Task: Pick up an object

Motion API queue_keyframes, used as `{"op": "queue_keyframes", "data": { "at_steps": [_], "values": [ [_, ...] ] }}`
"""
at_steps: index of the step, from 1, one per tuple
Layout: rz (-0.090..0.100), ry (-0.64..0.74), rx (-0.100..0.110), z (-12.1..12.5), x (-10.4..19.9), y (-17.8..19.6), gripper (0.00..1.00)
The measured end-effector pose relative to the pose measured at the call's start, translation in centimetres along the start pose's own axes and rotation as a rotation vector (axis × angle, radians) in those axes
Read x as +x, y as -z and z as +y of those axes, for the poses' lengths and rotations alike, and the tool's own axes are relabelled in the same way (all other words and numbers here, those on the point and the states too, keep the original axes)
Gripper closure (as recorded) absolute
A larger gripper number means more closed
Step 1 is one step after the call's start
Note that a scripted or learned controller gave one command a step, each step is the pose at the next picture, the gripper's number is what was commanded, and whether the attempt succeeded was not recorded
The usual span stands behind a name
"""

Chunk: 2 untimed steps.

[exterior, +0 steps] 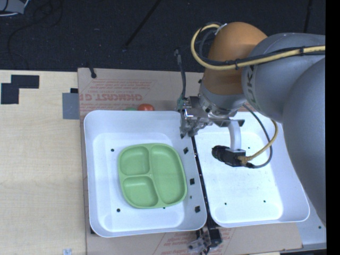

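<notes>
Grey arm (287,89) looms closest, its pincer (187,122) over the divide between bins, at the back. Opening state: cannot tell. Green divided plate (152,175) lies in left bin (101,142), forward-left of pincer, long axis roughly diagonal.

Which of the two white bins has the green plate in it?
The left bin; the green divided plate lies flat inside it. The right bin holds no plate.

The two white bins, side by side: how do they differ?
The left bin holds a green divided plate; the right bin shows bare white floor. The gripper hangs at the left bin's far right corner, while the arm crosses above the right bin. Both are shallow and white.
</notes>
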<state>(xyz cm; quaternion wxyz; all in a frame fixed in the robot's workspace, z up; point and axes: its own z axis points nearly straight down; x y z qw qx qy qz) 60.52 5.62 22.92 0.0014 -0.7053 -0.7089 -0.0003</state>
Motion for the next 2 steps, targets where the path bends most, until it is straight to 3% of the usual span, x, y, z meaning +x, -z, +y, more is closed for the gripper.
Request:
{"op": "queue_keyframes", "data": {
  "at_steps": [1,2],
  "values": [
    [0.000,0.000,0.000,1.24,4.99,0.67,1.00],
    [-0.003,-0.002,0.002,1.16,4.80,0.62,0.00]
  ]
}}
